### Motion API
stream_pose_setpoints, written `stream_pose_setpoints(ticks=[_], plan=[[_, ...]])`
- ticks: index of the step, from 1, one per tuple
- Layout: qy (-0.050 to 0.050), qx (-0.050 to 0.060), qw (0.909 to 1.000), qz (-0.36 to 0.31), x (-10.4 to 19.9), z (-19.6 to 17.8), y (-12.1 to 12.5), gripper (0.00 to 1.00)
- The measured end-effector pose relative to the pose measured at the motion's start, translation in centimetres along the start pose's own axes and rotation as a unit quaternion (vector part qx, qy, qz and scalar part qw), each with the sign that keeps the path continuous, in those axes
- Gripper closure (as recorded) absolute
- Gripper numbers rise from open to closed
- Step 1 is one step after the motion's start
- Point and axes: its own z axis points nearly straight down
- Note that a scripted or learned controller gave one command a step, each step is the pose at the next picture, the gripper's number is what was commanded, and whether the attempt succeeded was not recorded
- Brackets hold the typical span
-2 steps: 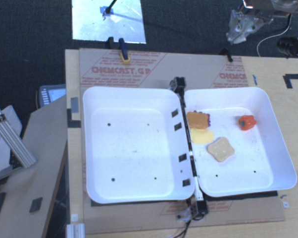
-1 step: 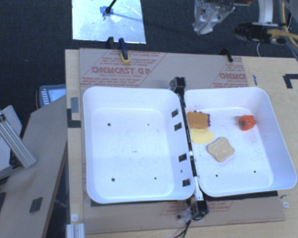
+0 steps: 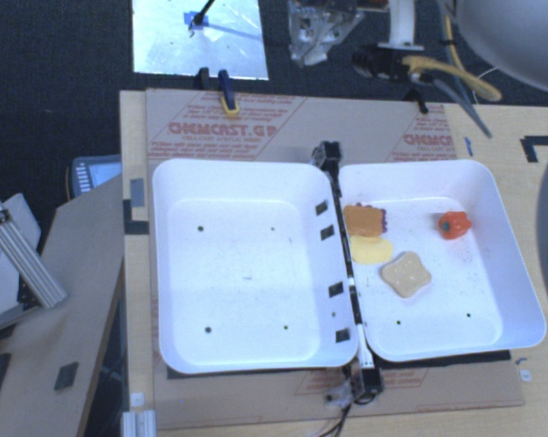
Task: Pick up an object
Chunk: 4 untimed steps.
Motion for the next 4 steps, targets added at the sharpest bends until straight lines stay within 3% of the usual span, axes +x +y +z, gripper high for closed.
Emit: stream_pose_setpoints(ticks=[1, 2, 3, 4], plan=[[-0.001, 0.000, 1.0000, 0.002, 6.6, 2.4, 0.1, 1.00], [-0.001, 0.003, 1.0000, 0.002, 6.5, 4.8, -10.7, 1.00], [0.001, -0.005, 1.0000, 0.003, 6.8, -5.9, -10.0, 1.00], [-0.003, 0.006, 0.9999, 0.009, -1.2, 2.8, -17.4, 1.00]])
